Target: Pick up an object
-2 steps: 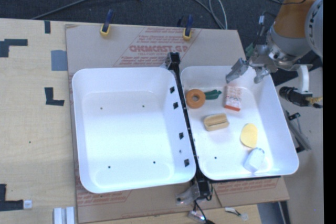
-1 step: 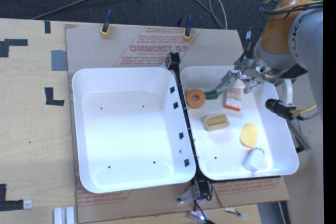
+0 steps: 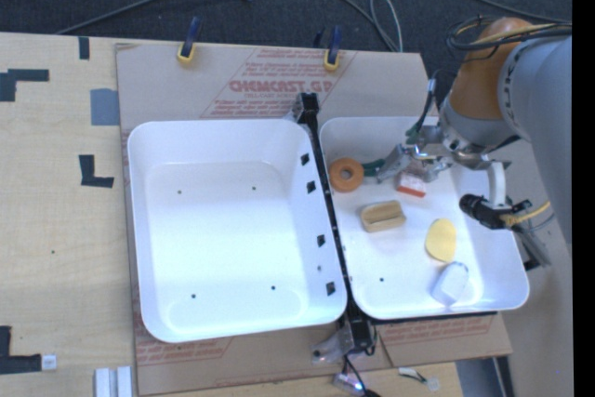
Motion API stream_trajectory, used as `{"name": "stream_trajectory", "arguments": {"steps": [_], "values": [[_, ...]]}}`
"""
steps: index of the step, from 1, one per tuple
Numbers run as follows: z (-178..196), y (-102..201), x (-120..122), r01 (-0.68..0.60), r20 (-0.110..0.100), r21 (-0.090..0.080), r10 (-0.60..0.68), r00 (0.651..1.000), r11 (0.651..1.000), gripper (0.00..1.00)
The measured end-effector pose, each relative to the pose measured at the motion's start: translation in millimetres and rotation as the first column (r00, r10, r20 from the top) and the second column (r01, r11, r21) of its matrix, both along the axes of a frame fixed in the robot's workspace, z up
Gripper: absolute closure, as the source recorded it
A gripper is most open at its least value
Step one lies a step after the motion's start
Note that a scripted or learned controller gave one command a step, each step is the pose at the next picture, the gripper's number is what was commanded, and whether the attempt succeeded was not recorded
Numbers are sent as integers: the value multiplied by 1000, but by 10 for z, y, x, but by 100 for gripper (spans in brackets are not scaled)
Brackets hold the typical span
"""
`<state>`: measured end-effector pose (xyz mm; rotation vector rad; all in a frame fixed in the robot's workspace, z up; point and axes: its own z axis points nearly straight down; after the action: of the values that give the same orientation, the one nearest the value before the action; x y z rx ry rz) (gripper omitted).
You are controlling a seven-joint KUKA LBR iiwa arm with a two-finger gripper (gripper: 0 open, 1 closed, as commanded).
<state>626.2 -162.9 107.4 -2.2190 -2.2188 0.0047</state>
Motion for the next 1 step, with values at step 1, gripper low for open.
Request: {"name": "stream_trajectory", "arguments": {"steps": [1], "values": [[126, 3, 14, -1, 5, 0, 1, 1000, 1000, 100]]}}
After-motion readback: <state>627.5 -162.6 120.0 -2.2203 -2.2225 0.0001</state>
